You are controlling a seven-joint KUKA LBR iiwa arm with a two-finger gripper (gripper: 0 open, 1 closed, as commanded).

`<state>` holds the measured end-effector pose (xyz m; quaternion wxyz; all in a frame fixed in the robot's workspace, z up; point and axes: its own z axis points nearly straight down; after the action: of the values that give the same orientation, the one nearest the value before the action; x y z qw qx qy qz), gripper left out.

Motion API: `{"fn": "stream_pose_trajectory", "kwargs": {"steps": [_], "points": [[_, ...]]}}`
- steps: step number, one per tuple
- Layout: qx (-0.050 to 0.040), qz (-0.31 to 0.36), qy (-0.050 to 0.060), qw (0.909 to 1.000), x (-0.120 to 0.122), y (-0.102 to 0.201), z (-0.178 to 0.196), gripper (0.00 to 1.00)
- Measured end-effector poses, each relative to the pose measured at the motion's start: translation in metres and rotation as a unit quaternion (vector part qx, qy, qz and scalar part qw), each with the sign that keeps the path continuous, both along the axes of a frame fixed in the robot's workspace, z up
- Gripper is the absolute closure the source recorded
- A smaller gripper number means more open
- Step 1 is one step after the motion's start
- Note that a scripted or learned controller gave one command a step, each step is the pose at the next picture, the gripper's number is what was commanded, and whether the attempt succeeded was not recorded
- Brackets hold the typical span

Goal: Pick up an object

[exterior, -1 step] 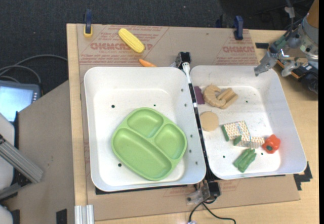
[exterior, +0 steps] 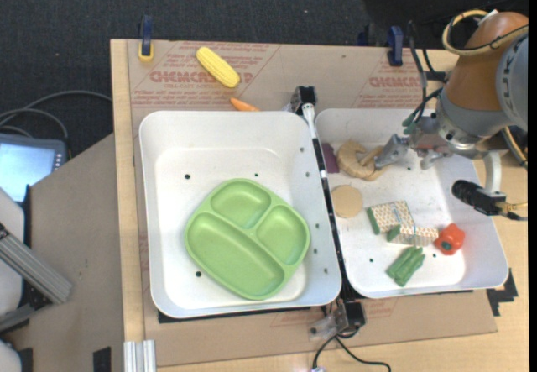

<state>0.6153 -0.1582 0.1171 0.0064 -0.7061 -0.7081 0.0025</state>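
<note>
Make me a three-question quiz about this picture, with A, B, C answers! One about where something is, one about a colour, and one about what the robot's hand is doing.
1. Where is the yellow corn?
A. in the left bin
B. on the board behind the bins
C. on the green plate

2. What colour is the divided plate in the left bin?
A. green
B. red
C. blue

3. Where is the gripper?
A. over the left bin
B. off past the bench
C. low in the right bin, at the tan object

Answers:
1 B, the corn lies on the brown board above the left bin's rim.
2 A, the three-part plate is light green.
3 C, the gripper sits at the right bin's back, beside the tan object.
</note>
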Motion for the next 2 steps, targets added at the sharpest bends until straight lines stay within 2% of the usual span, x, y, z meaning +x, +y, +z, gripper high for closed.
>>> {"fn": "stream_pose_trajectory", "kwargs": {"steps": [1, 2], "points": [[-0.0034, 0.001, -0.01, 0.9999, 0.055, 0.044, -0.031, 0.0], [-0.0048, -0.004, -0.008, 1.0, 0.041, -0.016, -0.032, 0.0]]}}
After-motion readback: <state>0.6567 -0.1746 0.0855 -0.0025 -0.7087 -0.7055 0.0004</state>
